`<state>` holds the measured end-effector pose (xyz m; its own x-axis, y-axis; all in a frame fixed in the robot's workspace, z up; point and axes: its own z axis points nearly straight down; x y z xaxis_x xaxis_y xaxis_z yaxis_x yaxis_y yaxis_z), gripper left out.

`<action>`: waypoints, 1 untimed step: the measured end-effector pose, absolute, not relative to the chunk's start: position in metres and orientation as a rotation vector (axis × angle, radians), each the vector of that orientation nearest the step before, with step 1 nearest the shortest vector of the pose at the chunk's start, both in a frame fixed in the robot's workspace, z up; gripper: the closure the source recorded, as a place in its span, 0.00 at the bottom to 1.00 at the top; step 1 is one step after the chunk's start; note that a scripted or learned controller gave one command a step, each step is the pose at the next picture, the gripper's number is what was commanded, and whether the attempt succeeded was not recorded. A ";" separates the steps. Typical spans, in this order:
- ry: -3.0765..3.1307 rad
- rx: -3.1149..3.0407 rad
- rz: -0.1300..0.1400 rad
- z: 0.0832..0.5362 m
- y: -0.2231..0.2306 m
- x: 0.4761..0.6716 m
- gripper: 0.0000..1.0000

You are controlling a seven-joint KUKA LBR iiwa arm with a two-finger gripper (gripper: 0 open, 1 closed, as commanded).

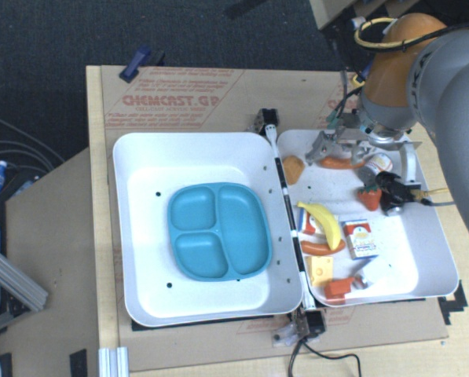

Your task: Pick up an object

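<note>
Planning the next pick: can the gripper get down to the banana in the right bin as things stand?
Probably yes. The banana lies on top near the right bin's left wall, nothing covering it. The gripper sits at the bin's far end. The wall and the small carton alongside may crowd it.

So the bench [179,100] is a brown board with red lettering, and two white bins sit on it: left bin [140,171], right bin [430,250] touching it.
</note>
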<state>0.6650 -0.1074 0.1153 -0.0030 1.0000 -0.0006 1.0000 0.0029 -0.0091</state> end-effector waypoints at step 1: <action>-2.219 -2.219 0.002 0.084 -0.126 0.646 0.00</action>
